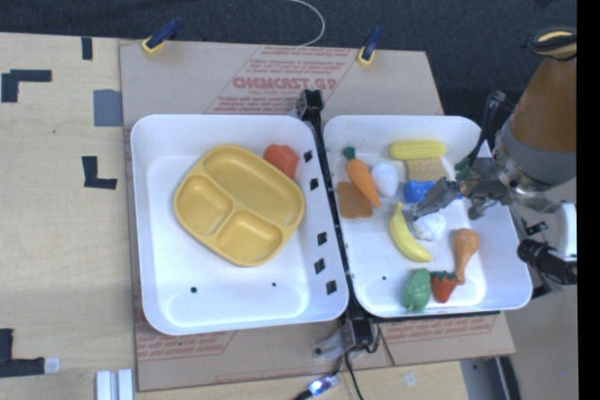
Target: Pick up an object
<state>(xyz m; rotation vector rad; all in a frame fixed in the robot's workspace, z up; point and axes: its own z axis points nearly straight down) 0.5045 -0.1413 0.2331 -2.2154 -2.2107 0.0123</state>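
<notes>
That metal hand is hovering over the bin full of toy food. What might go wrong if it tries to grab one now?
The toys lie crowded. The hand sits among a blue piece, a white piece and the banana, so it could nudge a neighbour or catch two together. The chicken drumstick beside it is rounded and might slip out. From this slanted view I cannot tell how its fingers are set.

One fixed camera looks down at a slant on both white bins (150, 229).
</notes>
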